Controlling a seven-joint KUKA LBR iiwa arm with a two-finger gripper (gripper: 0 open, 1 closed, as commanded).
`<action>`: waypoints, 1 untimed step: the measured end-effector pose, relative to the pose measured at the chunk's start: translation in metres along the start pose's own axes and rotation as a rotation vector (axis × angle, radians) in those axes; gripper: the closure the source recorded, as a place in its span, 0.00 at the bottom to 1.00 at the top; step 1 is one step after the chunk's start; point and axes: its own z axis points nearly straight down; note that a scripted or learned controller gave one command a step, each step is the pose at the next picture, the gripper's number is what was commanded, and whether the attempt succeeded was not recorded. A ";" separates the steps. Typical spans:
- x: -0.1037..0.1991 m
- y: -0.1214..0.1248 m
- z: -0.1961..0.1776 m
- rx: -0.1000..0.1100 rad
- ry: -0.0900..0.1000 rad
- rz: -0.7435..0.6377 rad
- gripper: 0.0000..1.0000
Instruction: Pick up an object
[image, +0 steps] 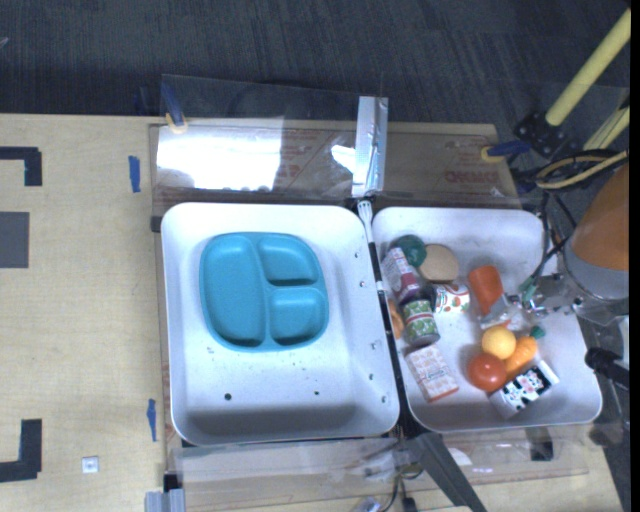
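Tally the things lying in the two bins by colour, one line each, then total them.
Blue: 1, divided tray
Orange or red: 4, including pepper and tomato
Yellow: 1, lemon
Brown: 1, bun
Printed packs and cans: about 5
Total: about 12

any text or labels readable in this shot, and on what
Nothing reads clearly.
Clear panel behind the right bin: faint reddish print, too blurred.
Can: green and red label, too small.
Small carton: reddish print, illegible.
Black and white box: pattern or print, unreadable.
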 end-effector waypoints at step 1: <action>0.025 0.078 0.008 -0.003 -0.007 -0.211 0.00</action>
